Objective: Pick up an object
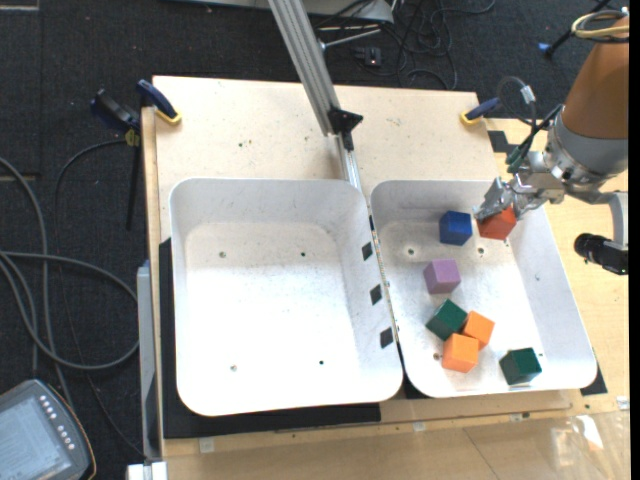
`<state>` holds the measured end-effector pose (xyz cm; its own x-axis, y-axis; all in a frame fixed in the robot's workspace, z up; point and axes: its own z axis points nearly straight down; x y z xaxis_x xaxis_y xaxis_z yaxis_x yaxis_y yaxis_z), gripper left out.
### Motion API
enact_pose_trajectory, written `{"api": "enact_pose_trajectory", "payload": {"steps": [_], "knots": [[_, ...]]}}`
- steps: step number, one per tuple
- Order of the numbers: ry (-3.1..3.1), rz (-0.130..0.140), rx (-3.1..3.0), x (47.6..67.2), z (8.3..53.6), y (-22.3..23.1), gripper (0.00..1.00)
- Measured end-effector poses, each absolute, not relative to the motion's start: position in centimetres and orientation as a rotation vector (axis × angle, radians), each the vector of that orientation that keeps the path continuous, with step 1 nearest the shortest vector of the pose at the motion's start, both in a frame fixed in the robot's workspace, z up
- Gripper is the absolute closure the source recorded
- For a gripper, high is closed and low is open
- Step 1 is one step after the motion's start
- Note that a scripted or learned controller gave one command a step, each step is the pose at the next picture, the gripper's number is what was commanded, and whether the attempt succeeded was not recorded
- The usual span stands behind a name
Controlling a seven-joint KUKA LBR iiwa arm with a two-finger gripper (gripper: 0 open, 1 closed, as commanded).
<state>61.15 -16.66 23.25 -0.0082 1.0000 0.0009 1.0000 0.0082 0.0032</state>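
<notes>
My gripper (500, 211) hangs over the far right part of the right bin (560, 298), coming in from the right. A red block (498, 226) sits between its fingertips, and the fingers are shut on it. Just left of it lies a blue cube (455, 227). Further toward the front are a purple cube (442, 275), a dark green block (447, 319), two orange blocks (479, 327) (460, 352) and another green block (520, 365).
The left bin (200, 268) lies beside the right one, and their rims meet along a divider (372, 268). A slanted metal pole (305, 48) rises from the back of the bench. Clamps (160, 103) (478, 111) sit at the bench's back corners.
</notes>
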Motion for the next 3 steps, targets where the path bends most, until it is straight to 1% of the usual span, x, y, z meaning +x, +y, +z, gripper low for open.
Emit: {"api": "enact_pose_trajectory", "payload": {"steps": [1,2,3], "knots": [[2.232,0.001,2.214,61.6,22.4,-10.9,1.00],[2.229,0.004,2.213,63.2,23.5,-5.7,1.00],[2.232,0.003,2.212,64.7,22.6,0.0,1.00]]}}
